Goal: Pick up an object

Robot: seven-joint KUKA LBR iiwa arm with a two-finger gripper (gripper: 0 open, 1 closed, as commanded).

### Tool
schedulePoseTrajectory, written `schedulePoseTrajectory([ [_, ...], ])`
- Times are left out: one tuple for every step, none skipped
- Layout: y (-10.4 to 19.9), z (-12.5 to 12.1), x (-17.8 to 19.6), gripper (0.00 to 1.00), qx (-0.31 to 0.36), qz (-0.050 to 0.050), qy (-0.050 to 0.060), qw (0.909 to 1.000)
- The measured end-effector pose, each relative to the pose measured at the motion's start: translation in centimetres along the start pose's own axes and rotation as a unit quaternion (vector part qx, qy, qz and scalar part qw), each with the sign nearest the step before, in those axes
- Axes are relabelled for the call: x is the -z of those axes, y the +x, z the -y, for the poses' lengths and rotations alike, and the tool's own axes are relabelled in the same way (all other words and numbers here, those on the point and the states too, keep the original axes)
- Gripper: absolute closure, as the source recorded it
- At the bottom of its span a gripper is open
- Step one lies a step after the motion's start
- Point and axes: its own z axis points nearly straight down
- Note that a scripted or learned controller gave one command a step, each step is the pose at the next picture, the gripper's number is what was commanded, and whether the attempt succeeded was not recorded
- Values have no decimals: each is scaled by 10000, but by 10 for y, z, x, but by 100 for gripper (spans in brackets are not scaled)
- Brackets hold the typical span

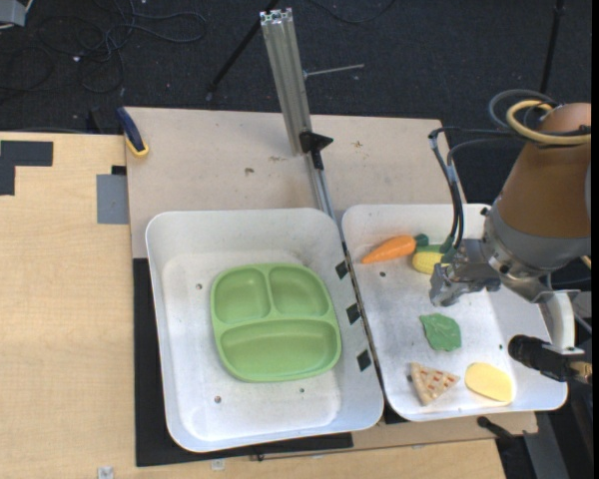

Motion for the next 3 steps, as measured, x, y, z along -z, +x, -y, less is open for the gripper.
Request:
schedulePoseTrajectory([
  [48, -10, 1, 100, -3, 5, -11, 10000],
  [97, -24, 1, 100, -2, 7, -12, 10000],
  [148, -38, -10, 100, -7, 11, -10, 10000],
])
